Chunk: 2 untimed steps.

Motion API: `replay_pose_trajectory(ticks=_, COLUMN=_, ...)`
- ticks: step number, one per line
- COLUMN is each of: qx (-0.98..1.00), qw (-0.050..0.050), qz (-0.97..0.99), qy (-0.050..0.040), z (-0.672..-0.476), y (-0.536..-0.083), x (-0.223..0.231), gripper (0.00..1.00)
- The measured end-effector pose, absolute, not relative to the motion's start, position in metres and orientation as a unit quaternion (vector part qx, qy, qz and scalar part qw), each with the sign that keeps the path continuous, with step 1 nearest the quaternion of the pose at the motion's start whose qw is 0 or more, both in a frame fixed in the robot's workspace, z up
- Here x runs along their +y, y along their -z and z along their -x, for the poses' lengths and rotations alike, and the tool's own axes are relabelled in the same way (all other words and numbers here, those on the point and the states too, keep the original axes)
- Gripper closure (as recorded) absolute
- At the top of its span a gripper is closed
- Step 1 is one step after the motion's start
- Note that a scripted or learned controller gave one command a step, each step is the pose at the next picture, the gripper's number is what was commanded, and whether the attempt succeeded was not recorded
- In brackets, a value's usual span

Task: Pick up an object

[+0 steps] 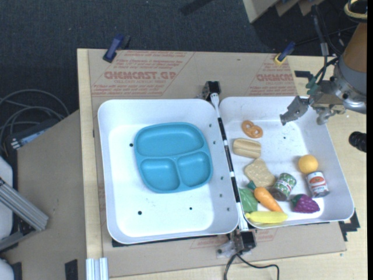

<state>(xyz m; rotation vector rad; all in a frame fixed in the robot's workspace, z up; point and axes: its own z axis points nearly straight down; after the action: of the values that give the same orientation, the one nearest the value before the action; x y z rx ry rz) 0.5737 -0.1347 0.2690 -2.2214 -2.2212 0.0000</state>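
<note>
The task names no particular object, so the choice lies among the toy foods in the right bin [341, 182]. The likeliest candidate, judged by nearness to the hand, is the pretzel [252, 129], lying flat near the bin's far left part. It looks like light, hard plastic, thin and holed, so it would be awkward to pinch from above; a grip across its outer edges seems best. It has no marked long axis.

Just below it lies the bread roll [247, 148], its long axis running left to right across the view; it looks stiff and light, and a grip across its short width should hold. Below that sits a tan bread slice [259, 172], flat and broad.

Toward the near edge things crowd together: a carrot [267, 198] lying slantwise, its tip toward the lower right, a banana [267, 217] lying along the near wall, a green vegetable [247, 200], a small can [285, 185], grapes [305, 203], a red-labelled jar [317, 184] and a lemon [308, 164]. The round ones probably slip or roll.

The hand [304, 110] hangs over the far right part of this bin, fingers spread apart, holding nothing.

The left bin [116, 214] holds a blue divided plate [173, 156]. Both bins rest on the desk [93, 86].
</note>
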Motion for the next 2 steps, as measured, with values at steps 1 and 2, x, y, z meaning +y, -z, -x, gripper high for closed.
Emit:
replay_pose_trajectory(ticks=1, qx=-0.708, qw=0.002, qz=0.706, qy=-0.0003, z=-0.649, y=-0.182, x=-0.059, gripper=0.0)
replay_pose_trajectory(ticks=2, qx=-0.707, qw=0.001, qz=0.708, qy=-0.0011, z=-0.632, y=-0.084, x=-0.107, gripper=0.0)
